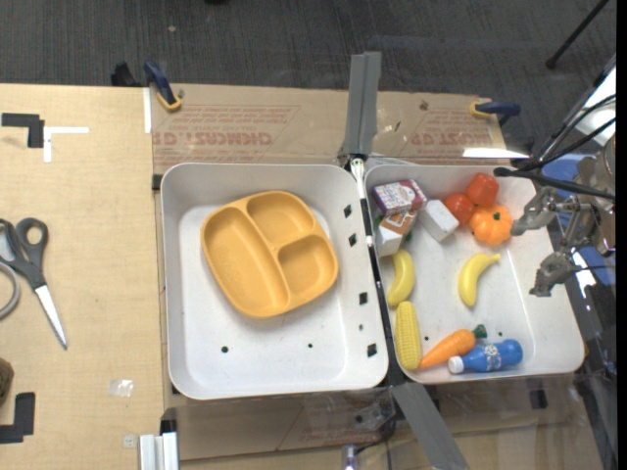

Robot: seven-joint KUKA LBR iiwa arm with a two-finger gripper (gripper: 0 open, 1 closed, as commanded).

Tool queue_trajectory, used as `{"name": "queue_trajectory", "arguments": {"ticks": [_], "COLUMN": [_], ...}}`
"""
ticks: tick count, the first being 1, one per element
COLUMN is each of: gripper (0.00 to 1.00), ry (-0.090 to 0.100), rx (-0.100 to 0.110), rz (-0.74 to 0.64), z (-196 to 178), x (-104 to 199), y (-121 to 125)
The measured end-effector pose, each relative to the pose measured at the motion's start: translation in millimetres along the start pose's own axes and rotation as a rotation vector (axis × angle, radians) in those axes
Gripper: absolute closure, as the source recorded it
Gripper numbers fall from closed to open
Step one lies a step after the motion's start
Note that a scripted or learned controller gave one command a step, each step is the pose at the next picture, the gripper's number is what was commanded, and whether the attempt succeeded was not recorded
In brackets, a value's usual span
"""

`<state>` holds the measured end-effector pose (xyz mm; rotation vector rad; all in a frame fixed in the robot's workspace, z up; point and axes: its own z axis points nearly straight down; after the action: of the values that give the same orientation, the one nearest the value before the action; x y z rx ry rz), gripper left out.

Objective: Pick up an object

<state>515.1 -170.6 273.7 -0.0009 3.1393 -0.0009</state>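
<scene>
Gripper (551, 248) at the right bin's (549, 355) right rim, over bare floor; whether it is spread or pressed together cannot be told.

Right bin holds two bananas (400, 277) (476, 276), one corn cob (407, 334), one carrot (446, 347), one blue bottle (490, 357), one orange (490, 225), two red pieces (470, 198), one white block (438, 220) and two cartons (396, 213), crowded along the divider and far wall. Left bin (196, 360) holds one yellow divided plate (269, 253). One pair of scissors (37, 272) lies on the bench.

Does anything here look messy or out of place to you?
Nothing looks spilled or broken. The yellow plate sits askew in the left bin, turned at an angle to its walls. A pair of scissors lies loose on the bench, away from the toy food.
</scene>
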Motion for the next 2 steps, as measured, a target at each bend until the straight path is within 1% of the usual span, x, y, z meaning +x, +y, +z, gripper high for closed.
{"name": "queue_trajectory", "arguments": {"ticks": [1,2], "gripper": [0.0,0.0], "ry": [0.001,-0.001], "rx": [0.0,0.0], "rz": [0.152,0.229], "z": [138,181], "x": [-13,-10], "y": [-37,-16]}}
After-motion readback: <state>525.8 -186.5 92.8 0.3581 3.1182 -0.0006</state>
